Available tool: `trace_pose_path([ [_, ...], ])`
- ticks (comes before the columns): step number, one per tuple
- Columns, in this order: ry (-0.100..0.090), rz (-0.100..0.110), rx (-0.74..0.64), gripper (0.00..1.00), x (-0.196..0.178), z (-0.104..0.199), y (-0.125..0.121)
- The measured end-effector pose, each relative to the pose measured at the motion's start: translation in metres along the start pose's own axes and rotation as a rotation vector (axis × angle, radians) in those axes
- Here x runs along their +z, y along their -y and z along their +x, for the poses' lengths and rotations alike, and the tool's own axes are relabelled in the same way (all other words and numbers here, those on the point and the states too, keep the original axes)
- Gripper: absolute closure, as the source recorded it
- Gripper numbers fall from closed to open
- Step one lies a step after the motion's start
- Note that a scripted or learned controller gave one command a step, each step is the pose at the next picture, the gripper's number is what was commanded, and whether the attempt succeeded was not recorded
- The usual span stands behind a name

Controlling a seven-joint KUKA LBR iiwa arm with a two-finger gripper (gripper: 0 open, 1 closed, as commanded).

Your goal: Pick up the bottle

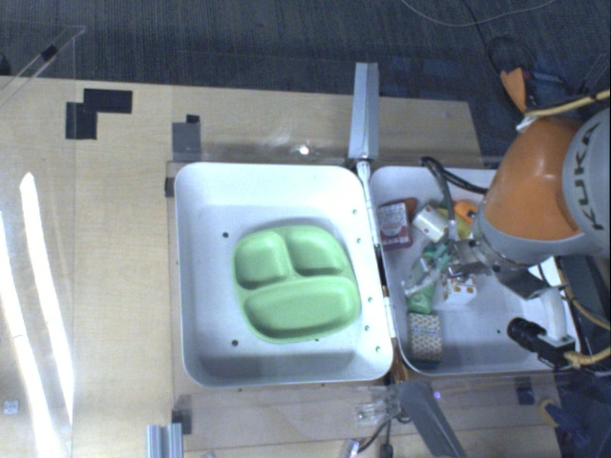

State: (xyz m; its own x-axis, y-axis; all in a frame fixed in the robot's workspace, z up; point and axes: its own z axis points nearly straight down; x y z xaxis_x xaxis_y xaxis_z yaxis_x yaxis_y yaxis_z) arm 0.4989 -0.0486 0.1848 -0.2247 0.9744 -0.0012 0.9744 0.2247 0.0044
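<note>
While the arm [549,184] hangs over the right bin [496,346], its grey-and-orange bulk covers that bin's far right corner and leaves open floor mostly along the near edge. Wooden bench [95,284] all around, dark carpet [239,17] beyond it. Left bin [205,256]: roomy, a green divided tray [296,280] sitting mid-floor, bare white margin on every side. Right bin is crowded along its left wall, items packed close together. Bottle [428,273], green and clear, lies flat near the bin's middle, long axis slanting from near-left to far-right. Gripper [460,267] sits just beside it; whether the fingers are spread or closed, I cannot tell.
</note>
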Motion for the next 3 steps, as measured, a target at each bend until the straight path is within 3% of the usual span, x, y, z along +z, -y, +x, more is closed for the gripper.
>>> trace_pose_path([
  [1,-0.001,0.0,-0.131,0.0,0.0,0.03,-0.039],
  [2,0.0,0.0,-0.054,0.0,0.0,-0.02,0.016],
  [3,-0.001,0.0,0.089,0.0,0.0,0.058,-0.002],
])
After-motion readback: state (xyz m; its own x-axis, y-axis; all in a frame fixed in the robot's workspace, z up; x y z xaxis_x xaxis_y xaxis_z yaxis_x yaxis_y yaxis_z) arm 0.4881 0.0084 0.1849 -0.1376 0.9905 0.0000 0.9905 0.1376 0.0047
